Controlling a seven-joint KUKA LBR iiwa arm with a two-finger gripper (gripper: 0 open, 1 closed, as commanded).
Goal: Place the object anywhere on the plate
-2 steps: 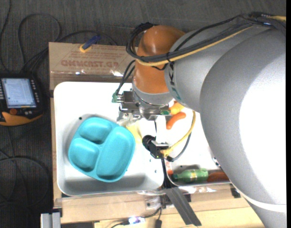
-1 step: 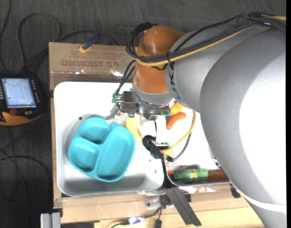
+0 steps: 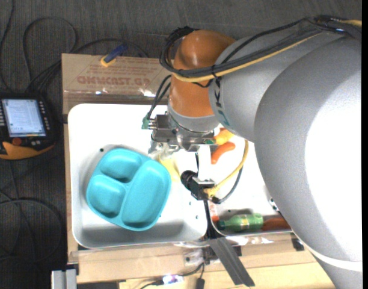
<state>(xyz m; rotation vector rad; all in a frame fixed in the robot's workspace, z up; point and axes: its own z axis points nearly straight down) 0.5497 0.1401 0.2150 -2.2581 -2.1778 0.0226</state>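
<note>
The grey arm (image 3: 304, 131) is the biggest thing here, a broad rounded bulk coming in from the right and covering most of that side of the worktop. Its orange band (image 3: 199, 71) sits above the wrist, with black and yellow cables looped round it. Below the band the wrist points down over the inner edge of the left white bin (image 3: 82, 221), and the claw (image 3: 183, 144) is tucked under the metal flange there; from where I stand I cannot tell how it is set or whether anything is in it.

The left bin holds the turquoise plate (image 3: 128, 188), a divided dish with two small compartments and one large one, lying a little tilted against the bin floor in the lower left part. Just beside the plate's upper right rim, right under the wrist, there is a pale yellowish object (image 3: 167, 161), mostly hidden, so I cannot say what it is or whether it touches the plate.

In the right bin (image 3: 232, 188), near the wrist, an orange object (image 3: 222, 149) peeks out beside the arm. Lower down, a green object (image 3: 241, 223) lies along the near wall.

Behind the bins is a flat piece of cardboard (image 3: 106, 80) with red lettering. Off to the left on the dark floor sits a handheld control pendant (image 3: 21, 122) with a lit screen.
</note>
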